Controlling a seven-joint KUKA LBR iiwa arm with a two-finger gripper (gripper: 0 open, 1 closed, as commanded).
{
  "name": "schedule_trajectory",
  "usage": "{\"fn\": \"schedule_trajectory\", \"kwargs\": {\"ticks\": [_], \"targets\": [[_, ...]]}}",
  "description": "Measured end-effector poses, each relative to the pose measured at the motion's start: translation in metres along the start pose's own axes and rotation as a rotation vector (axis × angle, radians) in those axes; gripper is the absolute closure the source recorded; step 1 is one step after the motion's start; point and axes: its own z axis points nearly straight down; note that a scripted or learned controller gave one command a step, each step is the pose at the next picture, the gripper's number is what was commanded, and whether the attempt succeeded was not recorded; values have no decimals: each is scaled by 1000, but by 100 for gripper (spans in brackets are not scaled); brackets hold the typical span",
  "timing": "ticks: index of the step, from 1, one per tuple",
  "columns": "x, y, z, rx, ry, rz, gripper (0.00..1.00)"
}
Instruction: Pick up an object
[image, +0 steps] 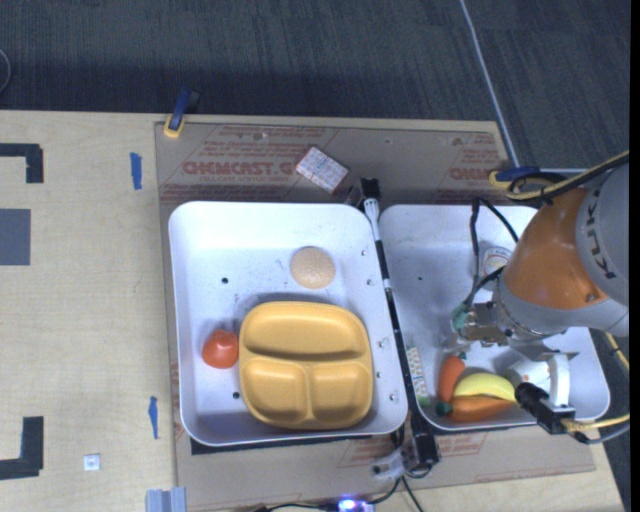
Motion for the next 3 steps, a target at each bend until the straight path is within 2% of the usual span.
{"fn": "schedule_trajectory", "kwargs": {"ticks": [1, 2, 3], "targets": [[0, 0, 0, 0, 0, 0, 0], [-1, -18, 10, 3, 2, -1, 0], [-1, -16, 0, -2, 1, -1, 100]]}}
